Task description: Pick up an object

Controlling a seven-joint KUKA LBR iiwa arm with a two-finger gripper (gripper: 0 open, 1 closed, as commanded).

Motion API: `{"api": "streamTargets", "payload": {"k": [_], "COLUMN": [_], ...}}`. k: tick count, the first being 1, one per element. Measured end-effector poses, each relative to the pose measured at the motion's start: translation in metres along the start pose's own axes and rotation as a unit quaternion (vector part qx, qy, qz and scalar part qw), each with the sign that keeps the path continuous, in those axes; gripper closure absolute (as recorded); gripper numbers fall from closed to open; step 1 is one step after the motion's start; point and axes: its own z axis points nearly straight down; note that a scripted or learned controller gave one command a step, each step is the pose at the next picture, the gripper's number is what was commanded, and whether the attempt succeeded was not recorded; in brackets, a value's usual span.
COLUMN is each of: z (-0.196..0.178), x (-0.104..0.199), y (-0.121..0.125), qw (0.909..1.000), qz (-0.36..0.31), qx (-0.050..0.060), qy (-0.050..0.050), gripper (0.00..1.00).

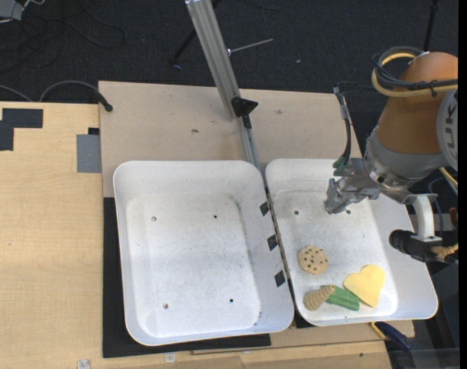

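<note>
A round tan cookie (pixel 313 260) dotted with dark chips is seen lying flat in the right bin (pixel 418 298). Whether the gripper (pixel 337 203) is clenched cannot be told.

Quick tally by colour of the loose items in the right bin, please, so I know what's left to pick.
Tan: 2, a round speckled cookie-like disc and a ridged tan piece
Yellow: 1, a heart-shaped yellow piece
Green: 1, a flat green strip
Total: 4, all near the front of the right white bin.
</note>
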Motion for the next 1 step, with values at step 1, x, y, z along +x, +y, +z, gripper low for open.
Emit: {"api": "streamTargets", "payload": {"k": [1], "z": [0.0044], "x": [0.0577], "y": [-0.0039], "qw": [1.0], "qz": [0.0], "qx": [0.0], "qy": [0.0], "gripper": [1.0]}}
